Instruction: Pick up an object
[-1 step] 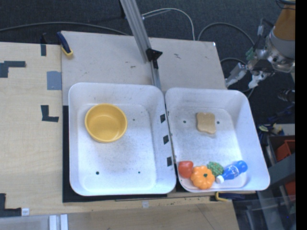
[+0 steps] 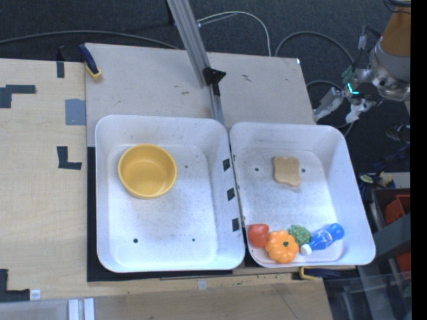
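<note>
A yellow bowl (image 2: 147, 171) sits in the left bin (image 2: 107, 199), toward its back left. In the right bin (image 2: 347, 179) lies a tan bread-like piece (image 2: 287, 171) near the middle. Along that bin's front edge are a red item (image 2: 258, 234), an orange pumpkin (image 2: 281, 247), a green item (image 2: 299, 233) and a blue bottle (image 2: 323, 237), packed close together. My gripper (image 2: 339, 108) hangs beyond the right bin's back right corner, outside the bin. It is open, with nothing between its fingers.
A slanted metal pole (image 2: 190, 32) rises from the bench behind the seam between the bins. Cables (image 2: 267, 32) loop on the dark floor at the back. A blue and yellow tool (image 2: 90, 62) lies at the bench's back left corner.
</note>
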